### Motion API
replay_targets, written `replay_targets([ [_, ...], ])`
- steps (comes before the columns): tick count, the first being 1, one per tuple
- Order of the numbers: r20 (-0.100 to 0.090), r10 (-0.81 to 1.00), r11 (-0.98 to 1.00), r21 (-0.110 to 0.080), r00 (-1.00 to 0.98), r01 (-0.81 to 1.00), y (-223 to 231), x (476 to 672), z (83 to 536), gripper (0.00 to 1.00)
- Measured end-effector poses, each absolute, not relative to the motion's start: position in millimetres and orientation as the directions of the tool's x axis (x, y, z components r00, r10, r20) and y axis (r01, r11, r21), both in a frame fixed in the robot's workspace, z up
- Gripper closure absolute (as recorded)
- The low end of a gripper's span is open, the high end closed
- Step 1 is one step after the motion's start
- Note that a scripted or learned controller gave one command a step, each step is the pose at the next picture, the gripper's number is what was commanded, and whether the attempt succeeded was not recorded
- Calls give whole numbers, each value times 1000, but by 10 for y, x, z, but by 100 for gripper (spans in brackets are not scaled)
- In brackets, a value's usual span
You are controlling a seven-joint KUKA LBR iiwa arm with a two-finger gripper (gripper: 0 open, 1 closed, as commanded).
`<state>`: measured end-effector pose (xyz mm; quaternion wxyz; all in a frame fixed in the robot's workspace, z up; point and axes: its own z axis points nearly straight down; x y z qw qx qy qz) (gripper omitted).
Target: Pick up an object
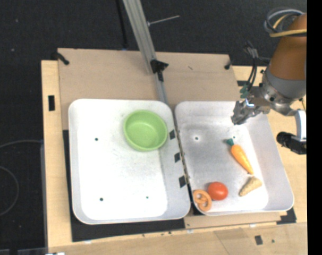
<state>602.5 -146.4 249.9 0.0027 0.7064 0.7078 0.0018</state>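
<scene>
Nothing is picked up yet, as far as this view shows: every object lies on a bin floor, and the whole grasp and lift are left to do.

Left to right. The left bin (86,158) fills the left middle of the frame and holds one green bowl (145,130), upright, in its upper right part, near the divide between the bins. Its floor otherwise carries only a few small dark dots.

The right bin (203,121) sits just beside it, right of centre. Along its lower edge, in the lower left corner, lies one orange slice-like piece (202,200), and touching or just beside it is one red tomato (218,190). Further right is one tan wedge (250,186), a little apart from the tomato. Above the wedge lies one carrot (241,157), slanted, its green top pointing to the upper left.

So the count is two bins, one bowl, and four small food pieces: slice, tomato, wedge, carrot.

The gripper (240,113) hangs at the upper right of the right bin, above and just left of the carrot's top, with no object in it. Whether it is spread or pressed together I cannot tell from here. The carrot is the nearest candidate, by my reading; the arm would need to shift toward lower right and descend.
</scene>
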Motion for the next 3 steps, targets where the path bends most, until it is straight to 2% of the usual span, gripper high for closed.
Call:
replay_targets([
  [1,-2,1000,3,7,-3,1000,-1478,6037,2933,100],
  [2,0,1000,7,2,-7,1000,-917,5957,2953,100],
  [3,0,1000,5,0,-5,1000,-480,6000,2864,100],
])
